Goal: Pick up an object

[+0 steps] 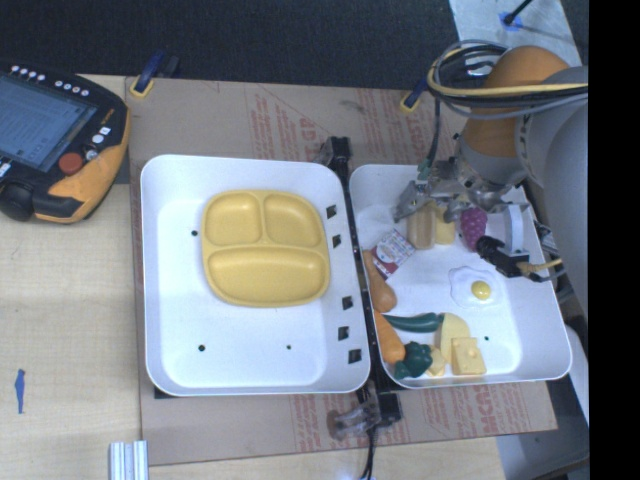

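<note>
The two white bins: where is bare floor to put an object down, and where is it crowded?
The left bin has bare floor all around the yellow divided plate, widest below it. In the right bin, one small patch lies between the fried egg and the green pepper. Its upper part, under the gripper, and its lower left corner are crowded with toy food.

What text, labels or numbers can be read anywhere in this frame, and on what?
None can be read.
Cardboard sheet under the bins: faint reddish print, too blurred.
Small packet in the right bin: red and white markings, too small.
Handheld controller: screen content illegible.
</note>
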Robot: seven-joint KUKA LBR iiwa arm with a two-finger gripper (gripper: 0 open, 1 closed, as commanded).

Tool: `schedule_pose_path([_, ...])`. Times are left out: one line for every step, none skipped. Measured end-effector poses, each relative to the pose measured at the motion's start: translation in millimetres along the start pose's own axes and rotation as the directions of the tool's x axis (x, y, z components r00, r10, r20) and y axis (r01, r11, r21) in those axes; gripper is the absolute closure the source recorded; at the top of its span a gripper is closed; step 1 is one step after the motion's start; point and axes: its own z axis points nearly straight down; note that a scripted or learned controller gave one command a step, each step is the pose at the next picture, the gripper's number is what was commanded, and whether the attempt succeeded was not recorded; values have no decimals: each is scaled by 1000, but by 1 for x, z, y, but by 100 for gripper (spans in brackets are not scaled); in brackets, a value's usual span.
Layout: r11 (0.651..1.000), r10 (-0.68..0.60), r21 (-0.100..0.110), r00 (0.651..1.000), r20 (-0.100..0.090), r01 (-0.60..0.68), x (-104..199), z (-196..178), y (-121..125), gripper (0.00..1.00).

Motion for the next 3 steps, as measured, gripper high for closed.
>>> schedule_pose_path([1000, -2, 3, 1000, -1, 2, 10, 0, 0, 0])
schedule_pose_path([1000, 0, 0, 1000, 0, 0, 3, 0, 0, 0])
schedule_pose_path([1000, -1, 3, 1000, -1, 1, 8, 0, 0, 0])
